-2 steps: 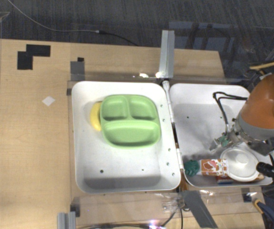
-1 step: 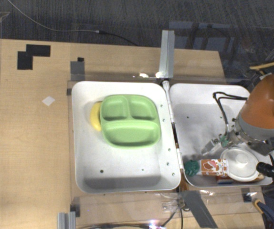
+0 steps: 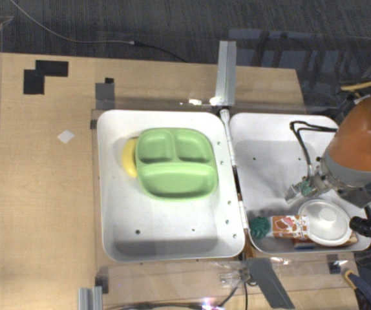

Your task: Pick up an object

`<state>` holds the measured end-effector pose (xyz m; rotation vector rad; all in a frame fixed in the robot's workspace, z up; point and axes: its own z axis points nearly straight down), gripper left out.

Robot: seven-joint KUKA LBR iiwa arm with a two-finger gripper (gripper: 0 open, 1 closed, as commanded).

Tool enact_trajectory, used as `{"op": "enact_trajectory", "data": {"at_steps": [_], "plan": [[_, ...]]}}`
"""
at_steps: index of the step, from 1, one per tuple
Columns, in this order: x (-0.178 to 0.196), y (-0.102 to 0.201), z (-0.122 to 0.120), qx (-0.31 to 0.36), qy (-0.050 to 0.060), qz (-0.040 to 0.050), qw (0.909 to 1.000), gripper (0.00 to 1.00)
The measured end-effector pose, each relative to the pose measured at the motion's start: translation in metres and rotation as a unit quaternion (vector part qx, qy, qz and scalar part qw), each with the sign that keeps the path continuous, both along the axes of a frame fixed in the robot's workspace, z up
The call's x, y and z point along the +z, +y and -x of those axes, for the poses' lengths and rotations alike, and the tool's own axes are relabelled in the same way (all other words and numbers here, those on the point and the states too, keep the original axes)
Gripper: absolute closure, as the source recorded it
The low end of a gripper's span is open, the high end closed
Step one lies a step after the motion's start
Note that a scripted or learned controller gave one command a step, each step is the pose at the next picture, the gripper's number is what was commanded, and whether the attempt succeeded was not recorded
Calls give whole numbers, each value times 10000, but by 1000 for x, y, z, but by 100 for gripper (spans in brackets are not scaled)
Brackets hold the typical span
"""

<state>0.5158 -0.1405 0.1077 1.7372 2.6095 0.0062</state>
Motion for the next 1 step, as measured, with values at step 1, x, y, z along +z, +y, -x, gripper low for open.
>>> {"op": "enact_trajectory", "data": {"at_steps": [1], "plan": [[-17,11,23,361,-59,30,9993,100]]}}
